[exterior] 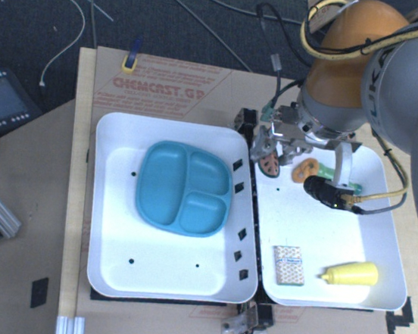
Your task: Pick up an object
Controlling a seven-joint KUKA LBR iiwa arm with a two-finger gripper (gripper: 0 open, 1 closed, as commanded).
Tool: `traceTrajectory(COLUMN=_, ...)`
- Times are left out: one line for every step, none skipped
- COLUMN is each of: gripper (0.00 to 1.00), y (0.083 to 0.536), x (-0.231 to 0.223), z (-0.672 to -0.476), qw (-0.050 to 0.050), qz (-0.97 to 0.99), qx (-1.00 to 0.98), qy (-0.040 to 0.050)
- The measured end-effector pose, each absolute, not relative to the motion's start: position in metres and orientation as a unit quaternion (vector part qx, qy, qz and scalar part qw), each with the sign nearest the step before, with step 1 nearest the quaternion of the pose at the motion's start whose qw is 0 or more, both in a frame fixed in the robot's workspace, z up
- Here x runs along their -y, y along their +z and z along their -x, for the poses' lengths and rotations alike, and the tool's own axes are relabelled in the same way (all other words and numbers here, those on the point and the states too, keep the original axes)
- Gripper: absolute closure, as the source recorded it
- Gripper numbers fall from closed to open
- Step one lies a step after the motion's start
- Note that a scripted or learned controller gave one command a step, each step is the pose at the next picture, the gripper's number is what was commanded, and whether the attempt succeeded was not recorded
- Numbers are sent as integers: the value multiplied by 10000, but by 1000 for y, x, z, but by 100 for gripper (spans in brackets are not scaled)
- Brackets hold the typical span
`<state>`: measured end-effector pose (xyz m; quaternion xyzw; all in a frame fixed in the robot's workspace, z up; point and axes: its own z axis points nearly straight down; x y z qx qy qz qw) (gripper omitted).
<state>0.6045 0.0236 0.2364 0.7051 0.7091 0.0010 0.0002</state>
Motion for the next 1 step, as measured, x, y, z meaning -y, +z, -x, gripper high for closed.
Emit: traceTrajectory(gripper=100, y=235, x=-64, z=-624, qw=1, qz=-7054, qx=-7088, qy=14)
